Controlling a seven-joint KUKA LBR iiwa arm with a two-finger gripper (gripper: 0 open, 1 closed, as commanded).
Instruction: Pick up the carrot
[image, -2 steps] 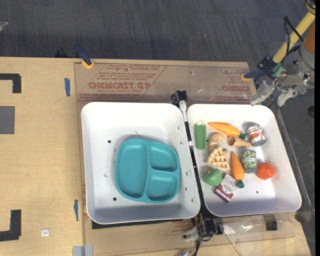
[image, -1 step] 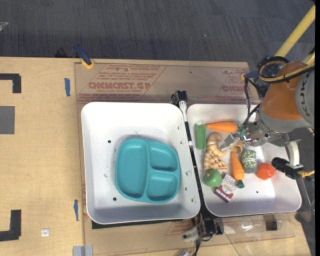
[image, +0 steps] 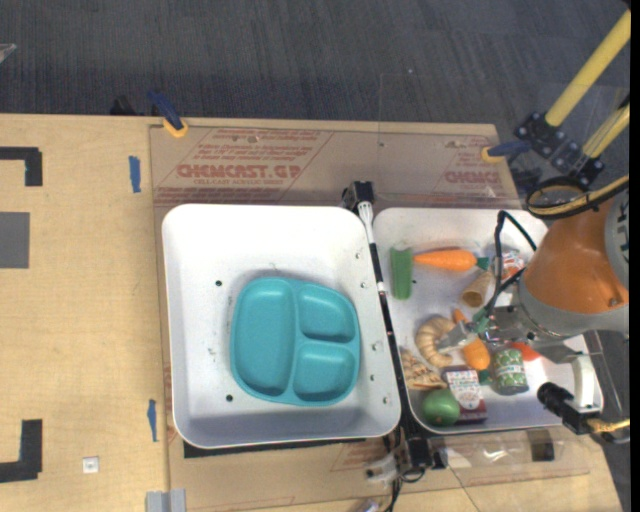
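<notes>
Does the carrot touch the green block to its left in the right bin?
Cannot tell. In the camera view the carrot lies with its left tip right at the green block, but no contact or gap shows plainly.

Bench top (image: 80, 300): light wood-look board, matt, smooth. Cardboard sheet (image: 330, 165) at 12 o'clock of the bins: brown, matt, red print. Left bin (image: 190, 260) & right bin (image: 430, 225): white plastic, smooth, slight sheen. Teal tray (image: 295, 340) in left bin: moulded plastic, satin, 3 compartments. Carrot (image: 445, 261): orange plastic, glossy. Green ball (image: 438, 406) at 6 o'clock of right bin: shiny plastic. Arm (image: 575, 270): orange band smooth, semi-gloss; grey casing looks painted metal. Blue tape (image: 134, 173) at 9 o'clock: matt.
</notes>
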